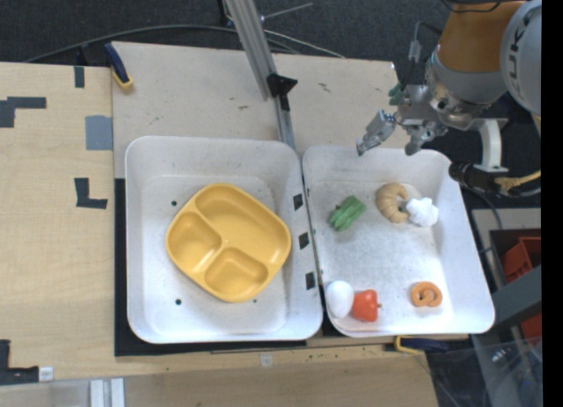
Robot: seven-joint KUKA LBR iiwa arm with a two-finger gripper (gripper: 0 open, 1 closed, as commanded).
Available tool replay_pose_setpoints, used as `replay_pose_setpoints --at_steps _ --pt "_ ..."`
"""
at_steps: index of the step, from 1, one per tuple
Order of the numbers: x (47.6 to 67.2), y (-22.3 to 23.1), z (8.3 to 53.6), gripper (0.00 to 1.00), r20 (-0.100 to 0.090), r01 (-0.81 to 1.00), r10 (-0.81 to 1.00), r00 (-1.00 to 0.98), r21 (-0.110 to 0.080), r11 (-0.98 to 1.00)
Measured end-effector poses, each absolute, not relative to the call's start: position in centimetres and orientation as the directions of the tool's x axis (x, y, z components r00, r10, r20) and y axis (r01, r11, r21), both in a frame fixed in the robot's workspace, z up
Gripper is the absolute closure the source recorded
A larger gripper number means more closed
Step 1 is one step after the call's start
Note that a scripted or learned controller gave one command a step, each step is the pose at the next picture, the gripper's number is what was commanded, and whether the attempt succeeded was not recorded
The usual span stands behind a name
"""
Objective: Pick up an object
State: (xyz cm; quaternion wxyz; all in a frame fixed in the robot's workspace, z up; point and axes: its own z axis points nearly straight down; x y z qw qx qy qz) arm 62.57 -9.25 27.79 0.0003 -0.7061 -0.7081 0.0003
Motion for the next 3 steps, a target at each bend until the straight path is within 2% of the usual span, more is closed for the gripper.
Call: replay_pose_setpoints --at_steps 1,3 --pt "62.6 -9.3 27.8 0.0 0.0 1.0 1.0 -0.003 -0.001 0.003" --pt "61.9 -8.3 18.6 0.0 -0.001 1.0 1.0 -0.002 -0.006 0.002"
